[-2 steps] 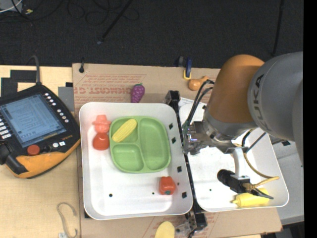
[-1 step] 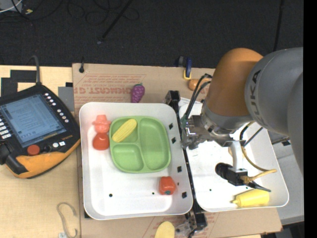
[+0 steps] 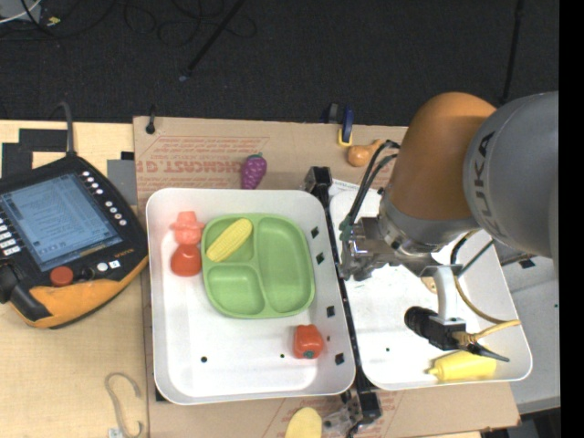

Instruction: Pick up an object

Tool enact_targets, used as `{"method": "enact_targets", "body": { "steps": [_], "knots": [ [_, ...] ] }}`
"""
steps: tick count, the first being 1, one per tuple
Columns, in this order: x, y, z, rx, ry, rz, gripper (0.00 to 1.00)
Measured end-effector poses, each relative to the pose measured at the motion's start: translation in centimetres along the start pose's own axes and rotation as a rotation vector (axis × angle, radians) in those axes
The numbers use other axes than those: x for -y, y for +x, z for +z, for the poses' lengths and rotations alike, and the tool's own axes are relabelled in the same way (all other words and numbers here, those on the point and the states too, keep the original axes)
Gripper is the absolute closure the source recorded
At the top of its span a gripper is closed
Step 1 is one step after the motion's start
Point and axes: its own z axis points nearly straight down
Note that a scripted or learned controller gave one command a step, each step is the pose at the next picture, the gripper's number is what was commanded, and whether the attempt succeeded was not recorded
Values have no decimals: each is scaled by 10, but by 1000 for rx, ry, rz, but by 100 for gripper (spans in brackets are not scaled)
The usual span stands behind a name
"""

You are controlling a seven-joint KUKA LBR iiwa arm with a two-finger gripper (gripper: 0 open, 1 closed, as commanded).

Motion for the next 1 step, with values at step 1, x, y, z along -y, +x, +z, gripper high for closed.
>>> {"method": "enact_targets", "body": {
  "steps": [1],
  "knots": [
    [-7,2,14,2,1,-5,100]
  ]
}}
